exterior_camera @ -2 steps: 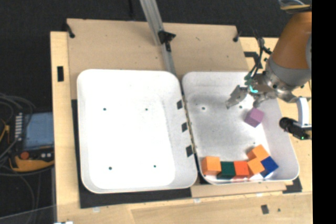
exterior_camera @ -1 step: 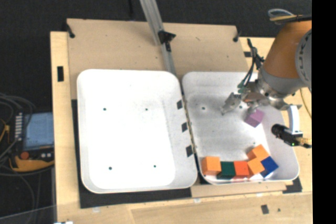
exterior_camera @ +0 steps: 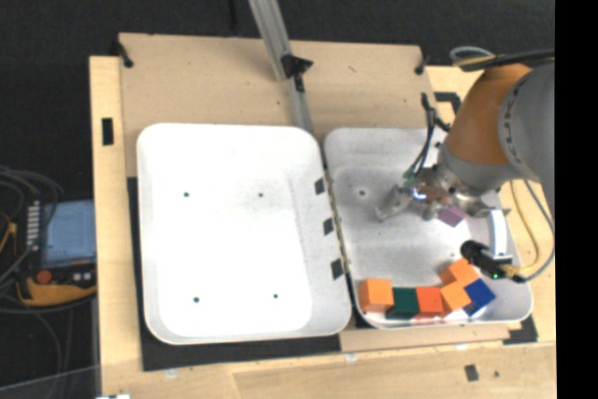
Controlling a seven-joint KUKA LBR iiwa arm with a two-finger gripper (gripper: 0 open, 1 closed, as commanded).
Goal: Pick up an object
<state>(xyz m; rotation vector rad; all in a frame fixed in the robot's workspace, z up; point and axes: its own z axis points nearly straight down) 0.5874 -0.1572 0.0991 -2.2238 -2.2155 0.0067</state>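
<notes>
End effector (exterior_camera: 404, 201) sits low in the right bin (exterior_camera: 374, 154), near its middle, arm (exterior_camera: 491, 131) coming in from the right with the orange band above the wrist. Can't tell the end effector's state, too small and blurred. No block visibly held. A small purple block (exterior_camera: 451, 217) lies just beside the wrist, on its lower right, partly hidden. Other blocks bunch along the bin's near wall and right corner: orange block (exterior_camera: 377, 292), dark green block (exterior_camera: 405, 301) touching it, another orange one (exterior_camera: 429, 299), then an orange cluster (exterior_camera: 459, 283) and a blue block (exterior_camera: 478, 293) by the corner. Left bin (exterior_camera: 234, 229) lies alongside, edges touching at the centre. Both sit on the tan tabletop (exterior_camera: 364, 61). A metal rail (exterior_camera: 264, 0) slants in from the top. A blue-screened pendant (exterior_camera: 67, 234) with cables lies off the tabletop, far left.
</notes>
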